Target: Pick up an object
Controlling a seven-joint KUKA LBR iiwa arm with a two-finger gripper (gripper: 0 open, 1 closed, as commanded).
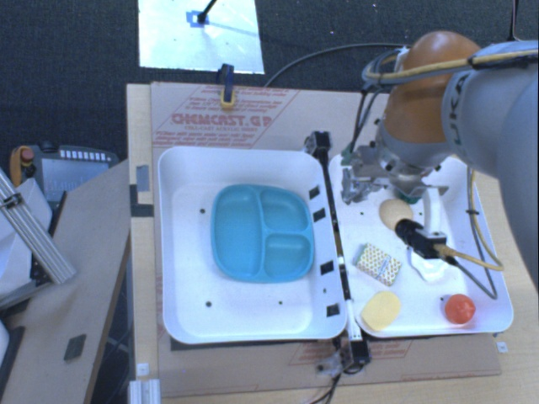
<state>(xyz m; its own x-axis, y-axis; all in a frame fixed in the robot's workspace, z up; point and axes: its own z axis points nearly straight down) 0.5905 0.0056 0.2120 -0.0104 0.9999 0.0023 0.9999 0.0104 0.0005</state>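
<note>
My gripper [358,183] hangs over the back left part of the right bin [497,310], its metal fingers pointing down near the bin floor. Just right of it lies a pale cream egg-shaped object [392,212]. A small patterned packet [379,263] rests near the bin's middle, a yellow round object [381,310] lies at the front left, and a red ball [459,308] sits at the front right. I see nothing between the fingers.
The left bin [181,310] holds a blue divided plate [261,231]. A black clip-lined divider [330,225] separates the two bins. A white flat piece [431,263] lies under the wrist cable in the right bin.
</note>
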